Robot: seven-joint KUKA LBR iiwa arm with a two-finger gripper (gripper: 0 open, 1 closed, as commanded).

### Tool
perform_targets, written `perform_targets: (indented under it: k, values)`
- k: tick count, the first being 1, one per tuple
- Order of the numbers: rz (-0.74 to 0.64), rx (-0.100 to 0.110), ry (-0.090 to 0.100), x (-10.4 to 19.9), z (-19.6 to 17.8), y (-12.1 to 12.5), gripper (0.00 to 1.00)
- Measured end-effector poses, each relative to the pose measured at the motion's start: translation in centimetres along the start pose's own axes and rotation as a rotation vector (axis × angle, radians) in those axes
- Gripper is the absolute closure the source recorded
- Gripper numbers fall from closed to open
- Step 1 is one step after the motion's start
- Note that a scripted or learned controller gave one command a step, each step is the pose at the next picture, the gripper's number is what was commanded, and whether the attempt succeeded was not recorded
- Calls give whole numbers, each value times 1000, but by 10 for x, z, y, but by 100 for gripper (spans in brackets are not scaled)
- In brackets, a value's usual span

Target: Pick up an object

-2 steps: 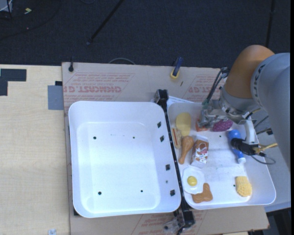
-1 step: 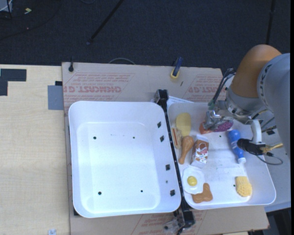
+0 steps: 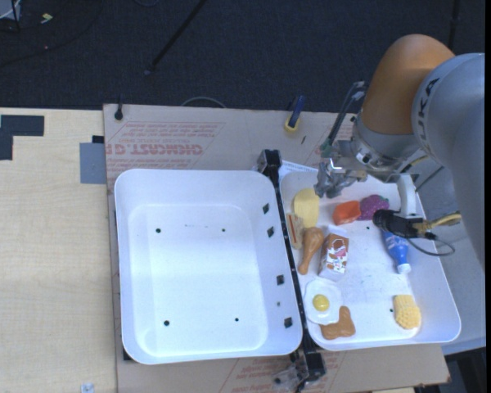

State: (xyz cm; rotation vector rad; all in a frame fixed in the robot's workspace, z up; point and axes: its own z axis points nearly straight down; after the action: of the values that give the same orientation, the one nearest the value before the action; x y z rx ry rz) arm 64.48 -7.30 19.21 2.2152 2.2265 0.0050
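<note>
The gripper (image 3: 331, 182) hangs low over the far end of the right bin (image 3: 442, 301), just above a pale yellow block (image 3: 306, 208). Beside that block lie an orange piece (image 3: 347, 212) and a purple piece (image 3: 373, 205); nearer are a toy drumstick (image 3: 311, 246), a small carton (image 3: 336, 255), a fried egg (image 3: 322, 302), and corn (image 3: 406, 311). The left bin (image 3: 131, 260) sits alongside.

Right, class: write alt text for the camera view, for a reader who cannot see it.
A grey robot arm with an orange band reaches from the right, its end effector low over the right white bin, close to a pale yellow block. That bin holds toy food: a fried egg, a corn cob, a drumstick and a small carton. A second white bin sits to its left.
</note>
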Motion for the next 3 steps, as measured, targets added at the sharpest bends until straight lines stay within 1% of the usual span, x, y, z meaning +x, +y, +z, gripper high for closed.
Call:
perform_targets:
  k: [1,2,3]
  values:
    - [4,5,-1,-4,5,-1,0]
    - [6,6,-1,-11,109,-2,0]
    - [6,7,0,-11,94,-2,100]
